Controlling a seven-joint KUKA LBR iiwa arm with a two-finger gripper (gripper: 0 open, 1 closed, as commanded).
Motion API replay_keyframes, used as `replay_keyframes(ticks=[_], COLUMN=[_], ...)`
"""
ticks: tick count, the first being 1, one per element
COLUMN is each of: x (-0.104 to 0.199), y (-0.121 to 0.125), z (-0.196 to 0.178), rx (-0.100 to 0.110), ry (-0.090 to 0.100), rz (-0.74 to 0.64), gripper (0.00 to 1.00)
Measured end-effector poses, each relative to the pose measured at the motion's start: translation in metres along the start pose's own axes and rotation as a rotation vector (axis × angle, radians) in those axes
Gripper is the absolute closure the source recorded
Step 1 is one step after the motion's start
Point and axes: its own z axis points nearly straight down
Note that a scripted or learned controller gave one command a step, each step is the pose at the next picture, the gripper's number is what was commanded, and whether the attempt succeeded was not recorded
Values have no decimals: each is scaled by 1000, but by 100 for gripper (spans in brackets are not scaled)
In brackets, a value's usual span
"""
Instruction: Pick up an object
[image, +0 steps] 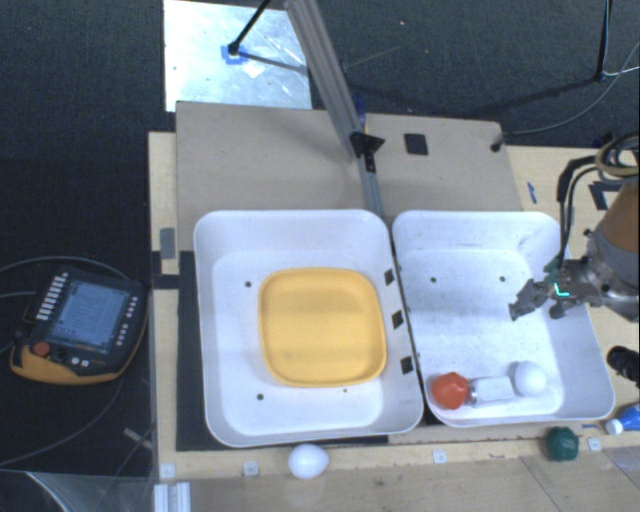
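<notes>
Approach step: object not yet grasped.

The object (488, 387), a white piece with an orange-red end and a white ball end, lies at the front of the right bin (470, 240), long axis left-right, red end toward the left bin (215, 300). The gripper (537, 303) hangs above the right bin's right side, apart from the object, jaws spread, holding nothing. Judged next move: travel forward and descend, jaws across the long axis.

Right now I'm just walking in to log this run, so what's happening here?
The arm's pincer hovers over the right bin, at its right side. An orange ball and a white ball lie near that bin's front edge, untouched. The left bin holds a yellow plate.
</notes>
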Motion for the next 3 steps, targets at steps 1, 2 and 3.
replay_keyframes(ticks=[1, 2, 3], x=[0, 1, 2], y=[0, 0, -1], z=[0, 62, 114], rx=[0, 5, 4], ry=[0, 1, 1], rz=[0, 0, 1], gripper=[0, 0, 0])
